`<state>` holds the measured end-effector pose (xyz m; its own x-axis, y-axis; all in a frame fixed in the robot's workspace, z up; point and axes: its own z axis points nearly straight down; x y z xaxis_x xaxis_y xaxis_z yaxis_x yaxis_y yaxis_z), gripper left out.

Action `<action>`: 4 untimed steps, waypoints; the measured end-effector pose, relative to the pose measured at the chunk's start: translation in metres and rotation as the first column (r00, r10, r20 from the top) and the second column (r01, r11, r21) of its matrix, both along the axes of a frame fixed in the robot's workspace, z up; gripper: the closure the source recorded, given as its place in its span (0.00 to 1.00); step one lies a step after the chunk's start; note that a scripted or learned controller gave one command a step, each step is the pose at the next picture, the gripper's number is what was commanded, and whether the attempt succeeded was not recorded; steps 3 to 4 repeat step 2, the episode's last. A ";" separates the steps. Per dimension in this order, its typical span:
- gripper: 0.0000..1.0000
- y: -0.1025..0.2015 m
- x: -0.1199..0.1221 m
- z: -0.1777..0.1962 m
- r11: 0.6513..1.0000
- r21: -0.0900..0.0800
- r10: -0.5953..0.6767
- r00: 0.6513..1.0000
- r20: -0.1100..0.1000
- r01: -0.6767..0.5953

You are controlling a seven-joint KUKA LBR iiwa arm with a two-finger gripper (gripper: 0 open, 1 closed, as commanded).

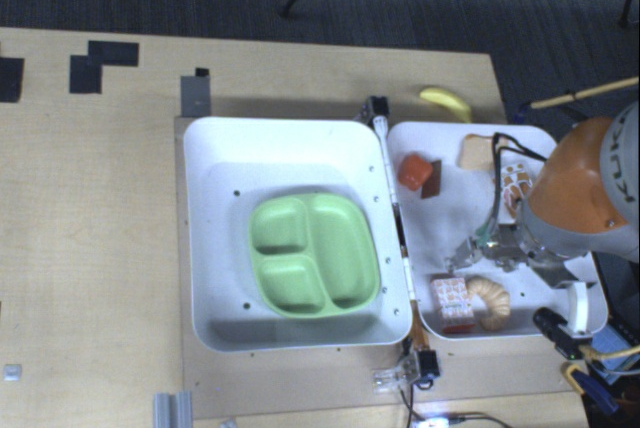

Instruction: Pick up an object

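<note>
Wooden tabletop [90, 246] carries two white bins: left bin [215, 216], right bin [450, 141]. Black tape patches [100, 64] sit at its far left. Yellow banana-shaped item [445, 101] lies just beyond the right bin.

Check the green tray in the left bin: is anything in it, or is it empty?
Empty. The green tray lies flat in the left bin, and all three of its compartments show bare green, with nothing in them.

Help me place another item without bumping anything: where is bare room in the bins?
Bare floor rings the green tray in the left bin, widest above it. The right bin is crowded near the croissant and pincer.
</note>
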<state>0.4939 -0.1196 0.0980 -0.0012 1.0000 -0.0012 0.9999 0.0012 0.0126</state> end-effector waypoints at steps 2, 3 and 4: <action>1.00 0.032 0.142 -0.002 1.000 0.000 0.011 1.000 -0.007 -0.011; 1.00 0.032 0.142 -0.002 1.000 0.000 0.011 1.000 -0.007 -0.011; 1.00 0.032 0.142 -0.002 1.000 0.000 0.011 1.000 -0.007 -0.011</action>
